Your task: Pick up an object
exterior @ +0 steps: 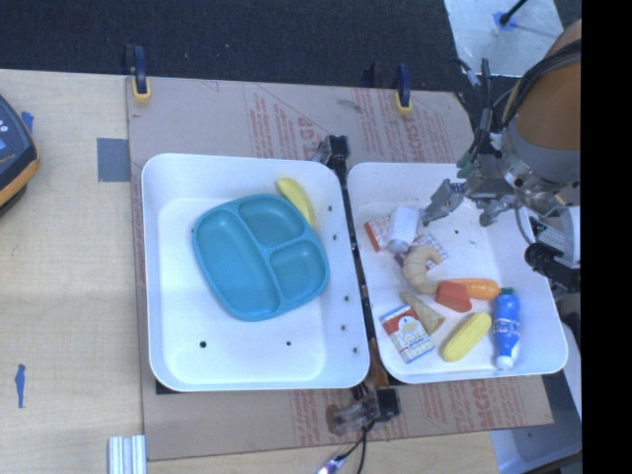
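Hand (464, 200) hangs over the back of the right bin (553, 358), fingers spread wide, nothing between them. Below it in that bin: croissant (422, 265), carrot (472, 287), corn cob (465, 336), blue bottle (506, 326), small carton (406, 331). Left bin (163, 284) carries a blue divided plate (260, 255) and a banana (296, 200).

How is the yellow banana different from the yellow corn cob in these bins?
The banana lies in the left bin, tucked against the blue divided plate; the corn cob lies in the right bin among other toy food, beside the blue bottle. The banana looks smooth and slim with a slight curve; the corn cob looks straighter and thicker. Both are yellow and lie flat at a slant.
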Controlling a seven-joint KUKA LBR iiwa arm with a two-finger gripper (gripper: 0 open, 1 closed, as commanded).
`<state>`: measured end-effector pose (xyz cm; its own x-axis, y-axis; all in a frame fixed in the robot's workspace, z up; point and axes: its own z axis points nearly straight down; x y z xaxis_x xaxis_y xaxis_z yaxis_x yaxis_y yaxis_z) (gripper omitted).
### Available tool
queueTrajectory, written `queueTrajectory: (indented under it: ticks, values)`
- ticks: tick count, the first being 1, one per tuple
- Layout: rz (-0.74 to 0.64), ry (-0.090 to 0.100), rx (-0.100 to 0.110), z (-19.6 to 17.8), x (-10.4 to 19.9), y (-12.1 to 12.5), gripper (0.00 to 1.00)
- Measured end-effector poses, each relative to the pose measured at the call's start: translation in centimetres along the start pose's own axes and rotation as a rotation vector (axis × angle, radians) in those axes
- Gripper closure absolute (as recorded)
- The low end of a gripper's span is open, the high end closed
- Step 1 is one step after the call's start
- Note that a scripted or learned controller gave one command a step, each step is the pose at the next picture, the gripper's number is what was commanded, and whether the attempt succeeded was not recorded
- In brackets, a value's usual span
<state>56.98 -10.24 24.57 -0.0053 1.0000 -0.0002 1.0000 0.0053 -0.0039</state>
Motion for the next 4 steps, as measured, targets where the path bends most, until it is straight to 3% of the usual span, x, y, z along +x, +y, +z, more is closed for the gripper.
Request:
queueTrajectory:
  ticks: [1,2,3,4]
  values:
    - [0.000,0.000,0.002,13.1,0.7,-1.7,0.00]
    - [-0.001,0.000,-0.004,15.3,0.2,-4.5,0.00]
    - [-0.001,-0.001,-0.001,15.4,0.8,-0.1,0.00]
    - [0.002,-0.001,-0.002,15.4,-2.2,0.6,0.00]
